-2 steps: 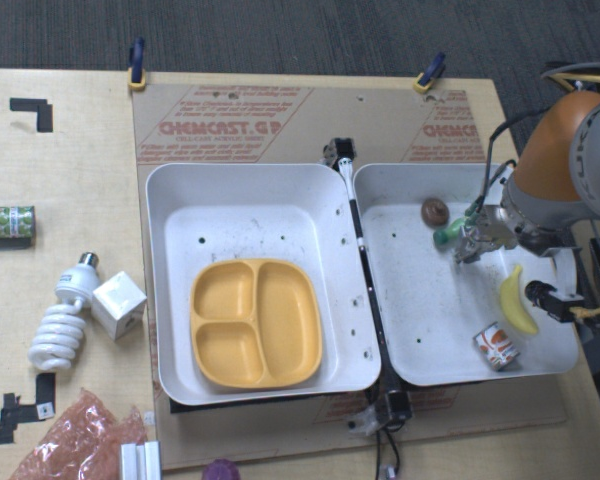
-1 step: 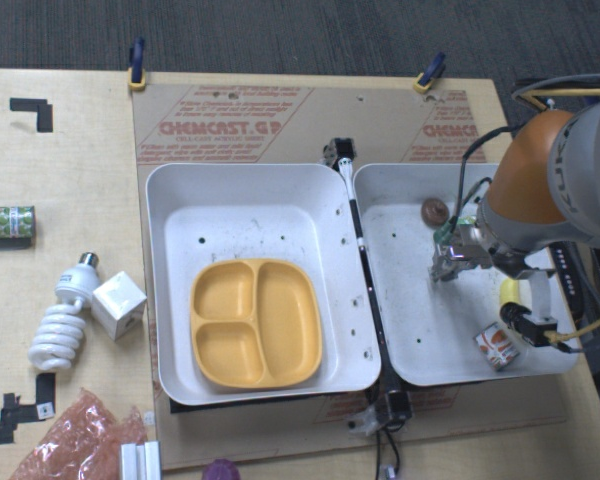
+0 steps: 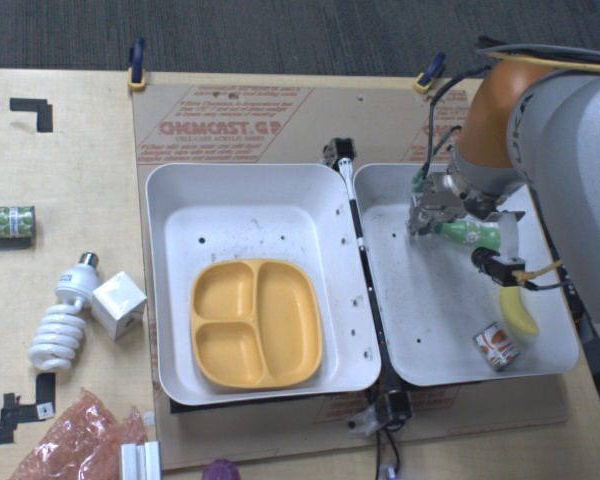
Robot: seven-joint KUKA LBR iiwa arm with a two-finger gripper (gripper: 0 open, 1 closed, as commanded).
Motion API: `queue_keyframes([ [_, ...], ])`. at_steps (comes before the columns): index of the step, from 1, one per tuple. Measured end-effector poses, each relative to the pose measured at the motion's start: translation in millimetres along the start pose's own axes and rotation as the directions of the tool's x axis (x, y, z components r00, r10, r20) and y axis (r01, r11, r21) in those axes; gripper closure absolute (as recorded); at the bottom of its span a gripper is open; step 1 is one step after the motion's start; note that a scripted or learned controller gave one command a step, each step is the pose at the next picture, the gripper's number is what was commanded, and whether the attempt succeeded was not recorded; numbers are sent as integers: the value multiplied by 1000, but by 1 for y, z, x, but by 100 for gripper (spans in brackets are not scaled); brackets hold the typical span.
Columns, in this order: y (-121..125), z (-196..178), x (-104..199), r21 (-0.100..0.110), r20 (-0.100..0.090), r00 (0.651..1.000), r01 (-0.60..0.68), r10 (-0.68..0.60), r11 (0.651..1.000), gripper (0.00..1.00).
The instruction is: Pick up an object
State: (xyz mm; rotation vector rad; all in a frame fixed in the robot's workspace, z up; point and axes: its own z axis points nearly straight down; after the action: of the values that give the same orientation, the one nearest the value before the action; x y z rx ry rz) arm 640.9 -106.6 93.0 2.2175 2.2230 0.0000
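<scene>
Camera view, left to right: on the counter (image 3: 70,168) a small green can (image 3: 11,223), a spiral bulb (image 3: 62,318) beside a white cube (image 3: 118,304), pink mesh (image 3: 75,438) at the bottom edge. Left bin (image 3: 180,193) holds a yellow divided plate (image 3: 256,322). Right bin (image 3: 420,353) holds a green bottle (image 3: 470,233) at the upper part, a banana (image 3: 520,311) near the right wall, and a small orange-white can (image 3: 496,347) just below it. Gripper (image 3: 425,218) sits low at the bottle's left end, arm (image 3: 540,118) coming from the right. Cannot tell if the jaws are open or closed, or if they grip the bottle.
</scene>
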Motion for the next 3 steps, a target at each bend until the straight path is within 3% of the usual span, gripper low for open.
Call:
queue_keyframes([
  [1,-40,1,5,2,0,1000,-4,4,1000,0],
  [2,18,0,-23,0,0,1000,0,0,1000,0],
  [3,-65,1,-41,1,-1,1000,-4,4,1000,0],
])
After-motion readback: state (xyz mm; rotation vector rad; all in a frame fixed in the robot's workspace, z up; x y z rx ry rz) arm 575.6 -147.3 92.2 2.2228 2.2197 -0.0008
